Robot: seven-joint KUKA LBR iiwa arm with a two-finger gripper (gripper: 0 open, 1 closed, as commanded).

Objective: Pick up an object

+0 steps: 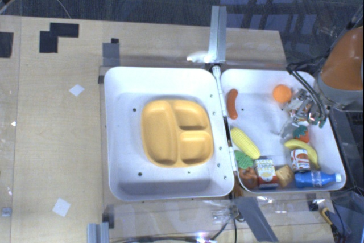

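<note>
Camera view: pincer (296, 118) low in right bin (256, 81), its opening can't be judged (wiring clutters it), nothing visibly held. Nearest candidates: banana (303, 149) just near of it, orange ball (281, 93) just far. Best to descend squarely over one item, avoiding neighbours.

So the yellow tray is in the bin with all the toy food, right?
Not quite. The yellow tray lies by itself in the left bin. The toy food, like the corn, hot dog and banana, is in the right bin. The camera view shows this.
</note>
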